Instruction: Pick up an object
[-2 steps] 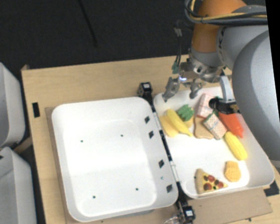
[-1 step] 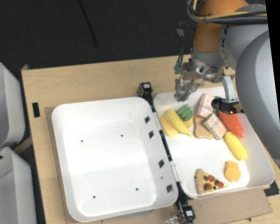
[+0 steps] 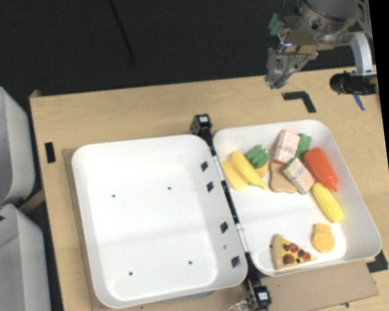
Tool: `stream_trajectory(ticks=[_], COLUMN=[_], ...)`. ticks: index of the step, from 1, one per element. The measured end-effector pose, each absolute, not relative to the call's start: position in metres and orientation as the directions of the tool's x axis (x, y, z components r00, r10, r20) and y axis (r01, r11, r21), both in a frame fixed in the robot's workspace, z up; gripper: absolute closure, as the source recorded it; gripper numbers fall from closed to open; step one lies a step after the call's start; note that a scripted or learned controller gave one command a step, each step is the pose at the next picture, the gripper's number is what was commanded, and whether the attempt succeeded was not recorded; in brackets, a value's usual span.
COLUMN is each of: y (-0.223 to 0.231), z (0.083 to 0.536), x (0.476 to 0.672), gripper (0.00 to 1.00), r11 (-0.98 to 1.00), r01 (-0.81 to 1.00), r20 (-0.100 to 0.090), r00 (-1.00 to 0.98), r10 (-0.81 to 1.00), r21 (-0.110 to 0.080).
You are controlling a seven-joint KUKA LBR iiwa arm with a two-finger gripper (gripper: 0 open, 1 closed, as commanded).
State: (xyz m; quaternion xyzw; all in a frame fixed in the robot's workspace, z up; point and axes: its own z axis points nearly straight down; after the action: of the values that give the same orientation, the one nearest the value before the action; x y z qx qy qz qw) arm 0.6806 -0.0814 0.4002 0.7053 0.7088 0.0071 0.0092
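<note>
My gripper (image 3: 278, 76) hangs high at the upper right, above the bench's back edge and behind the right bin (image 3: 356, 237). Nothing shows between its fingers. In the right bin lie a yellow banana (image 3: 242, 170), a green piece (image 3: 256, 155), a pink block (image 3: 285, 146), a second pink and green block (image 3: 299, 174), a tan piece (image 3: 280, 179), an orange carrot (image 3: 321, 167), a yellow corn cob (image 3: 327, 202), a pizza slice (image 3: 288, 251) and an orange cookie (image 3: 323, 237).
The left bin (image 3: 90, 220) sits beside the right one, joined along a hinged middle strip (image 3: 225, 204). White containers (image 3: 1, 210) stand at the far left. Black tape marks (image 3: 300, 99) lie on the bench behind the right bin.
</note>
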Motion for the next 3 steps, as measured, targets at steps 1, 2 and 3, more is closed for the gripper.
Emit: stream_trajectory(ticks=[1, 2, 3], y=[-0.111, -0.203, -0.194], z=[0.560, 0.538, 0.353], x=[0.647, 0.680, 0.671], gripper=[1.00, 1.00, 1.00], r11=[0.000, -0.005, -0.001], r01=[1.000, 1.000, 1.000], r20=[-0.005, -0.006, 0.001], r00=[0.000, 0.005, 0.001], r10=[1.000, 1.000, 1.000], r21=[0.021, 0.004, -0.012])
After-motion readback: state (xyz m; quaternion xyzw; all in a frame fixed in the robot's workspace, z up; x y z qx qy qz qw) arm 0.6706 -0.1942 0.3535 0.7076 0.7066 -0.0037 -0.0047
